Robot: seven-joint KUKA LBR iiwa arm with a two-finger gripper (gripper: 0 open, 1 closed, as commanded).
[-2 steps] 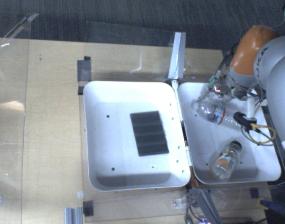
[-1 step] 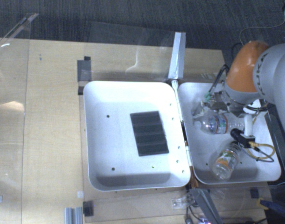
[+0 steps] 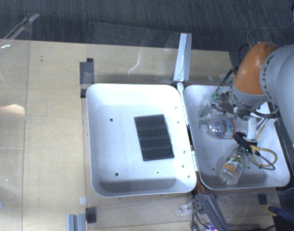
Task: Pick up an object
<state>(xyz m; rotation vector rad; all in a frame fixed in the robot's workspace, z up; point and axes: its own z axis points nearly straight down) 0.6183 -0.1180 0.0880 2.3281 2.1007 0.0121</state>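
My gripper (image 3: pixel 224 110) hangs low in the right bin (image 3: pixel 274 179), below the arm's orange band (image 3: pixel 251 75). It sits right over a clear plastic bottle (image 3: pixel 217 127) lying on its side with a blue-tinted label; whether it touches the bottle is hidden. A second clear bottle (image 3: pixel 232 168), with an orange-brown label, lies nearer the front of the same bin. A dark ridged rectangular block (image 3: pixel 154 137) lies flat in the middle of the left bin (image 3: pixel 104 177).
Cables and a small black part (image 3: pixel 252 150) trail from the wrist over the right bin's right side. A metal divider post (image 3: pixel 182 57) rises behind the seam between the bins. Light wooden bench (image 3: pixel 41 143) spreads out to the left.
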